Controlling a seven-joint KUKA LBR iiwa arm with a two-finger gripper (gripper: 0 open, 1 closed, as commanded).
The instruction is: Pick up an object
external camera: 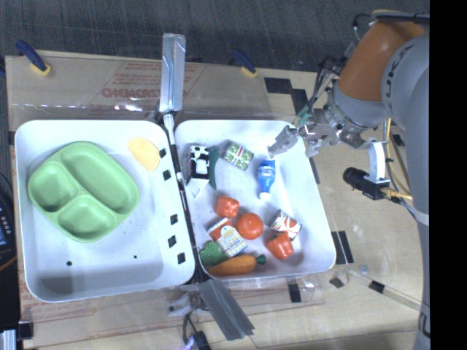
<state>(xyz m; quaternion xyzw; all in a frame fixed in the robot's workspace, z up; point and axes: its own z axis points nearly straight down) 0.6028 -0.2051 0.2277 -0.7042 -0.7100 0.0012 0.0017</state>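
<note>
- Grey and orange, the arm comes in from the upper right of the frame, its gripper above the upper right edge of the right bin.
- One pale finger tip slants down and left over the bin's rim; whether the fingers are spread or closed, I cannot tell, and nothing shows between them.
- Just below and left of that tip, a blue and white bottle lies in the bin, apart from the gripper.
- Other things in this bin: a green and white carton, a black and white item, an orange ball, a red tomato, a red pepper, a carrot.
- Left bin holds a green divided tray and a yellow piece.
</note>
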